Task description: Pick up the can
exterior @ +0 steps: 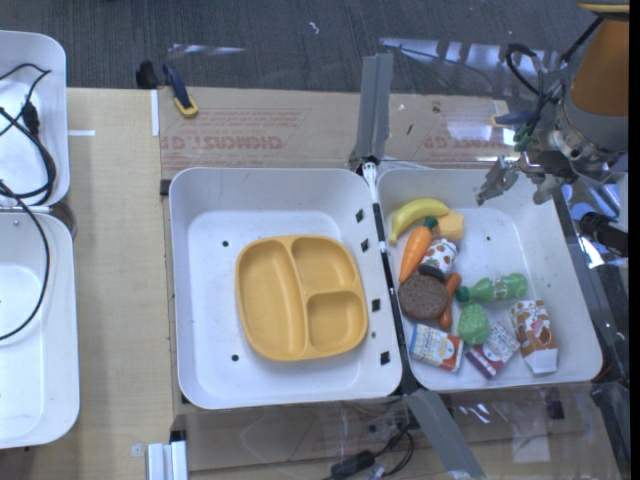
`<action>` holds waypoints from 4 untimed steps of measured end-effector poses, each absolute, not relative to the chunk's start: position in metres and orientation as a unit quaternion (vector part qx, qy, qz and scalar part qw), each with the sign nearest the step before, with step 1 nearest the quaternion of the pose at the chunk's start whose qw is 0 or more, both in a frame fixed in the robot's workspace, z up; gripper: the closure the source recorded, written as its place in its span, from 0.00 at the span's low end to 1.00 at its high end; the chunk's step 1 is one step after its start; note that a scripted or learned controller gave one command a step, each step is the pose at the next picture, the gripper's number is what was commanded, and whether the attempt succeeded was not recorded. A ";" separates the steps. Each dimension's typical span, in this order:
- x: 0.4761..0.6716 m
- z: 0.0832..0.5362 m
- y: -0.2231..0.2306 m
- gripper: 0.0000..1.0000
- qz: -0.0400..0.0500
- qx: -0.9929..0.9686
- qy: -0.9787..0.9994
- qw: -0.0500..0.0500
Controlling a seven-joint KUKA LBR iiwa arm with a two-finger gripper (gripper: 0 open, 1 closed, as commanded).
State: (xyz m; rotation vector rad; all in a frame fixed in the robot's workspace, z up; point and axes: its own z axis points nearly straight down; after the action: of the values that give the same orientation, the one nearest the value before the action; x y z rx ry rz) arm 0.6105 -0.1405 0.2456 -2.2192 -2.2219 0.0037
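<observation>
The tool hangs over the far rim of the right bin, its two fingers spread apart with nothing between them. The can, small, with a red and white label whose writing is too small to read, lies well to the near left of the tool, in the left part of that bin. It touches the carrot on its left and sits just beyond the dark round cookie. The banana curves between the can and the bin's far-left corner, left of the tool.

Nearer the camera than the tool lie a green bottle, a green lumpy toy and three small printed cartons, their print unreadable.

Farther left of the tool, the left bin holds a yellow divided tray. Beyond both bins, cardboard on the worktop bears red mirrored lettering, seemingly "CHEMCAST GP".
</observation>
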 end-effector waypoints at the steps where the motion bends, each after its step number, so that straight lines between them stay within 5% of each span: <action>1: 0.616 0.126 -0.098 0.00 0.001 -0.754 -0.657 0.001; 2: 0.588 0.105 -0.097 0.00 -0.006 -0.764 -0.645 -0.006; 3: 0.555 0.092 -0.125 0.00 0.001 -0.779 -0.627 0.000; 4: 0.478 0.106 -0.134 0.00 0.000 -0.826 -0.564 0.001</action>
State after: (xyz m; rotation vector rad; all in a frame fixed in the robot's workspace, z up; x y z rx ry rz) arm 0.4776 -0.1339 0.1055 -2.5943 -1.7697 -0.0003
